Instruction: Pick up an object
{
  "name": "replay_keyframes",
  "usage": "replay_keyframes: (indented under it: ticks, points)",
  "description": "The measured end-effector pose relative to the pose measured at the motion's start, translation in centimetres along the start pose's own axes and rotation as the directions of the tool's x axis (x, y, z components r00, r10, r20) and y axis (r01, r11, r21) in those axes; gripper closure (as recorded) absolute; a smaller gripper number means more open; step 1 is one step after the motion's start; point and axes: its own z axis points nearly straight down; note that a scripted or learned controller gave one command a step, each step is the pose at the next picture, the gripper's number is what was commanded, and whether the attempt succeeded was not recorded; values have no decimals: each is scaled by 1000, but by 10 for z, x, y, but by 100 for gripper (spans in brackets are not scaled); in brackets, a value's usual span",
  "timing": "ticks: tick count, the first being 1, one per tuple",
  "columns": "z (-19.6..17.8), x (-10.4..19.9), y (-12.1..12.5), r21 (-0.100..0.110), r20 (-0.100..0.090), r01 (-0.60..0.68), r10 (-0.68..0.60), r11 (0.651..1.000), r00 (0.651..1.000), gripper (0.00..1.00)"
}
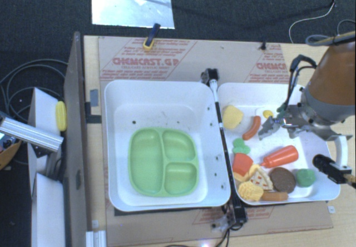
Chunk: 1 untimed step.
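Hovering over the right bin [253,91], the gripper [271,127] is seen with its fingers slightly parted and nothing between them. A smooth red sausage [252,127], slanted up to the right, lies just to their left, its upper end nearest. A glossy orange carrot [281,156] lies below, a rounded yellow lemon [232,116] further left.

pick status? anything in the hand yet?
Done: arm is over the right white bin, its hand low among the toy food. In hand: nothing visibly; the red plastic sausage lies just beside it. Left: grasp and lift. Green divided tray sits in the left bin.
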Motion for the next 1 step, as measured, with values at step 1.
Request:
replay_keyframes:
  ticks: [1]
  points:
    - [107,-9,-20,1,2,-3,3,1000,1000,0]
